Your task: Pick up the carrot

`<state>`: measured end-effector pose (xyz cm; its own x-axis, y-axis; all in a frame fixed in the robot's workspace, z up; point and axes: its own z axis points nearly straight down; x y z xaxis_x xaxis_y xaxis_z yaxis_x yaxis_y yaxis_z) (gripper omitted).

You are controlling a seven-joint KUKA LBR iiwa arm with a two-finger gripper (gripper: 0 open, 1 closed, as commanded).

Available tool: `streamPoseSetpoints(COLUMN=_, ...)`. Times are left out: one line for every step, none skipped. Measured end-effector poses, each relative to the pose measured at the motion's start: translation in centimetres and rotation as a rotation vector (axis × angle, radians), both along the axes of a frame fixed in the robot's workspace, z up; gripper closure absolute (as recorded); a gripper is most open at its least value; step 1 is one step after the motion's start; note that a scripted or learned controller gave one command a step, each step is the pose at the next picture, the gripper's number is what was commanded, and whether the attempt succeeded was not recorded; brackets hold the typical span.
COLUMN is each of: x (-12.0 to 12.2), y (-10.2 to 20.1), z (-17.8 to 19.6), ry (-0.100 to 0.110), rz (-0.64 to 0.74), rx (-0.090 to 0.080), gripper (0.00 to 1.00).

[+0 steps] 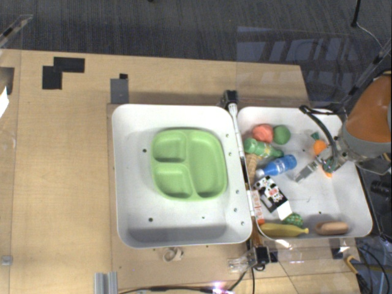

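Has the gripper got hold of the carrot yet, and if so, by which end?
It cannot be told. The gripper is low in the right bin with orange bits, perhaps the carrot, beside it; any hold is too small to make out.

No readable text anywhere. Black-and-white carton (270,194) in right bin (358,192) carries print, too small and blurred to read.
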<state>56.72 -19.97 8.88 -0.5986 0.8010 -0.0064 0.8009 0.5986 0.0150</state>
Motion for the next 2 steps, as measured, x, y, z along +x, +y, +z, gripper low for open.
streamPoseSetpoints(x=2.5, y=0.4, z=0.0, ry=0.007, rz=-0.193, rx=0.01, gripper=0.0)
streamPoseSetpoints(x=0.1, y=1.1, z=0.1, ry=0.003, rz=-0.64, rx=0.026, gripper=0.0)
